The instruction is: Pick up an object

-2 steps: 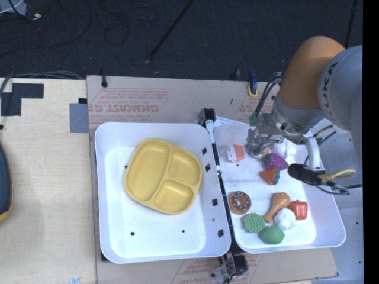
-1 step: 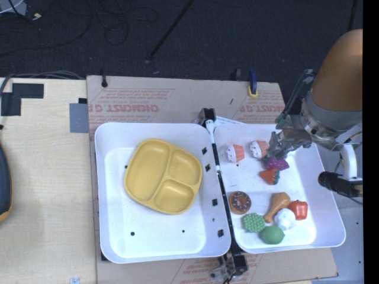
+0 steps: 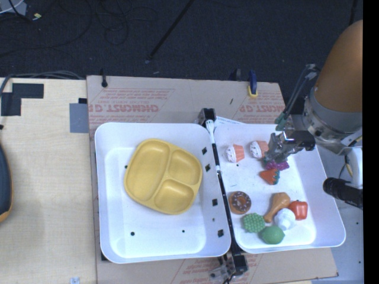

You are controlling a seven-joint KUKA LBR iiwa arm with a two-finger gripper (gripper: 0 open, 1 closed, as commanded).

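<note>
Purple-and-red toy vegetable [image 3: 271, 173] in the right bin [image 3: 323, 176], directly under the gripper [image 3: 277, 156], seemingly touching; whether gripped or fingers spread, impossible to tell. Yellow divided plate [image 3: 163, 175] far left.

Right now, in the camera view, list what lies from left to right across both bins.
Yellow divided plate → small orange-and-white toy → chocolate donut → bumpy green toy → drumstick → red pepper.

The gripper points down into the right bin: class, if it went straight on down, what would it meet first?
Probably the purple and red toy lying just below the gripper in the right bin; depth is hard to judge from this slanted view.
</note>
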